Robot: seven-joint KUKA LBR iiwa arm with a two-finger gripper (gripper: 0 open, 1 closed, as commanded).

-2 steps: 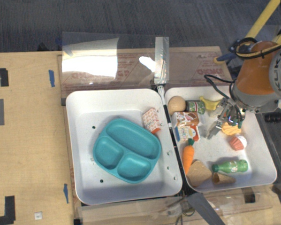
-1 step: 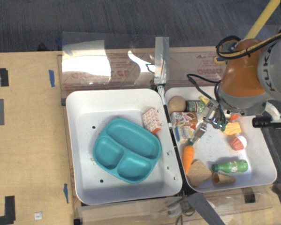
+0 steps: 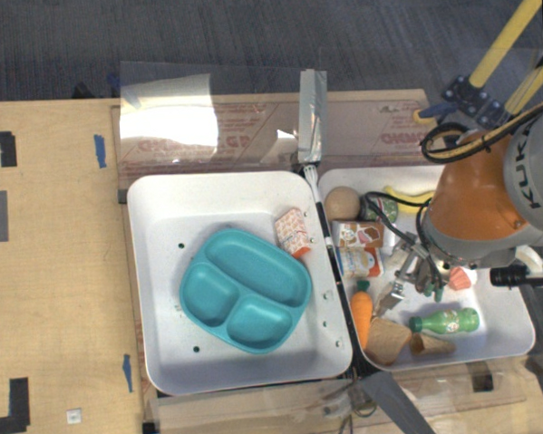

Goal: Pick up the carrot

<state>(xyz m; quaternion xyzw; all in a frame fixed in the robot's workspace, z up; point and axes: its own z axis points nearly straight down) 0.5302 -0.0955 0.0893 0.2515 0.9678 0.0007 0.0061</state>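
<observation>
Much of the gripper [image 3: 411,277] is blurred and partly covered by the orange wrist band above it; whether its fingers are parted or closed cannot be told, and nothing is seen held between them; it hangs over the middle of the right bin [image 3: 518,339], just right of the carrot [image 3: 361,314]. Part of the bin's far side is hidden by the arm; a yellow thing [image 3: 408,195] there is cut off by it. Beside the gripper a carton [image 3: 357,248] lies to the left, a potato [image 3: 341,201] beyond it, a green bottle [image 3: 445,321] to the near right, a brown cone [image 3: 387,340] just below the carrot; the carrot is orange, short, laid lengthwise along the bin's left wall, touching the cone. Further left, a teal tray [image 3: 246,290] and a small box [image 3: 292,230] sit in the left bin [image 3: 156,263].
</observation>
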